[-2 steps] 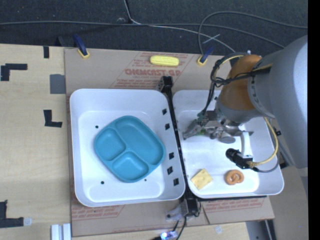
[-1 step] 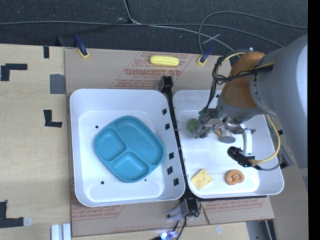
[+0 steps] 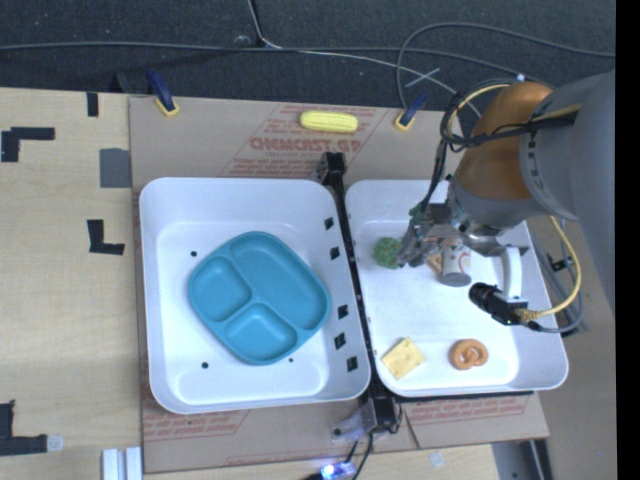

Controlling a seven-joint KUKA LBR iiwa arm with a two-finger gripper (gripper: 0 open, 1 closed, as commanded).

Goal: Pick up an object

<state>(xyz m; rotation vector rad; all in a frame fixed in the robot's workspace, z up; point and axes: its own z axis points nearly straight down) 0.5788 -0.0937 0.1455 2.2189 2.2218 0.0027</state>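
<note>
My gripper [image 3: 415, 251] reaches down into the right bin [image 3: 440, 363], just right of a green broccoli piece [image 3: 387, 252] that lies near the bin's left wall. The dark fingers sit beside the broccoli, almost touching it. A yellow cheese wedge [image 3: 402, 358] and a brown pretzel-like ring [image 3: 468, 354] rest near the bin's front. A small white and orange object [image 3: 455, 264] lies under the wrist, partly hidden.
The left bin [image 3: 170, 368] holds a blue divided plate [image 3: 259, 296]. A yellow corn cob [image 3: 329, 122] lies on the cardboard behind the bins. Black clips run along the divider between the bins. Cables loop around the arm on the right.
</note>
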